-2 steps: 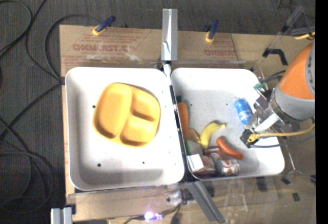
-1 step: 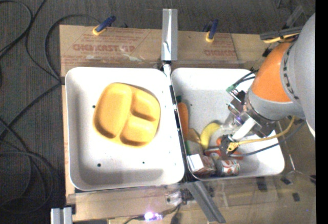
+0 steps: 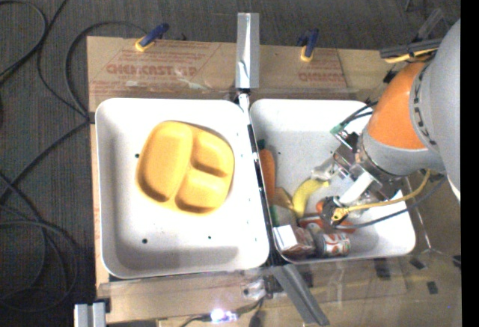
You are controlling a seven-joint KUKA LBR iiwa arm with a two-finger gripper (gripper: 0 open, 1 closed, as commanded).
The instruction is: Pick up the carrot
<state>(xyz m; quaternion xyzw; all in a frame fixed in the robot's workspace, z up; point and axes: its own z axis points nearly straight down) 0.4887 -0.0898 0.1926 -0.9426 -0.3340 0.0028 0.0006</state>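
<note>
The carrot lies lengthwise up-down at the right bin's left wall, left of the hand, whose grip state cannot be told.

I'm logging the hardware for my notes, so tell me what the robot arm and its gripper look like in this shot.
The arm is bulky, rounded and light grey, with a broad orange band above the wrist. Below it the wrist narrows to a grey metal gripper with orange-red touches near its tip. Thin cables, some yellowish and one green, loop around the wrist.
</note>
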